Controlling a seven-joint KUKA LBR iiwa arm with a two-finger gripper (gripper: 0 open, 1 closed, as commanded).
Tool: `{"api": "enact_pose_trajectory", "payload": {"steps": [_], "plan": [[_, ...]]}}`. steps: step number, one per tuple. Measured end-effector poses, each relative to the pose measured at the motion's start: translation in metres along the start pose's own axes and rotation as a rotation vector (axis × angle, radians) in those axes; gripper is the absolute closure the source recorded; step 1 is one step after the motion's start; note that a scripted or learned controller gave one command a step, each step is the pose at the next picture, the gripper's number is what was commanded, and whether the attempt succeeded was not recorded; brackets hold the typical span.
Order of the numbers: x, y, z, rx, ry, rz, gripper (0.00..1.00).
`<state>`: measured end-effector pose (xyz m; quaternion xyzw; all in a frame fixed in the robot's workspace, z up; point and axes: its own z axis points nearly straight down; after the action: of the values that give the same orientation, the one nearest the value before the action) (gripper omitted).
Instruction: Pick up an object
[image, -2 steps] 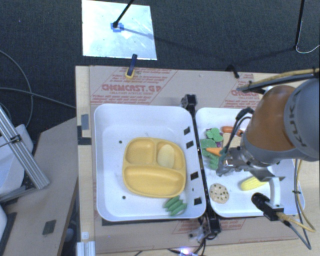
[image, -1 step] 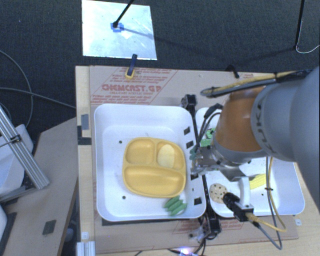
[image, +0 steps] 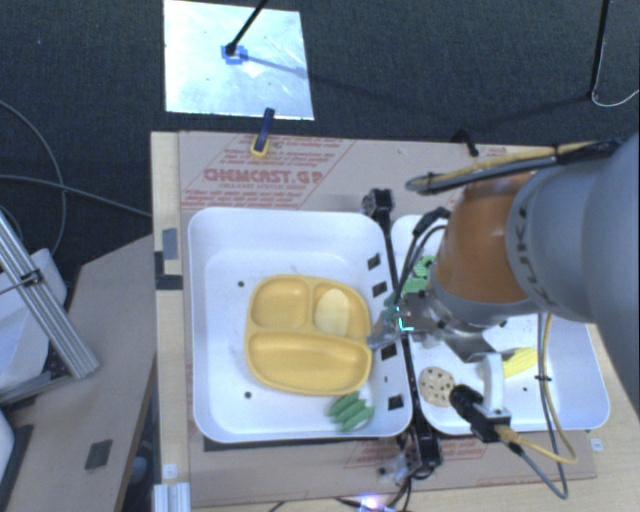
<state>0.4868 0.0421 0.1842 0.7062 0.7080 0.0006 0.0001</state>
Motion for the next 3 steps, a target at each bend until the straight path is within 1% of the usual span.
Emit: {"api": "enact_pose_trajectory", "payload": {"steps": [1, 2, 3], "plan": [[0.004, 0.002, -0.145, -0.015, 0.002, -0.004, 0.0], [-0.09, 0.0, -0.108, 0.001, -0.003, 0.011, 0.0], [-0.028, 0.054, -0.008, 0.005, 0.001, -0.007, 0.0]]}}
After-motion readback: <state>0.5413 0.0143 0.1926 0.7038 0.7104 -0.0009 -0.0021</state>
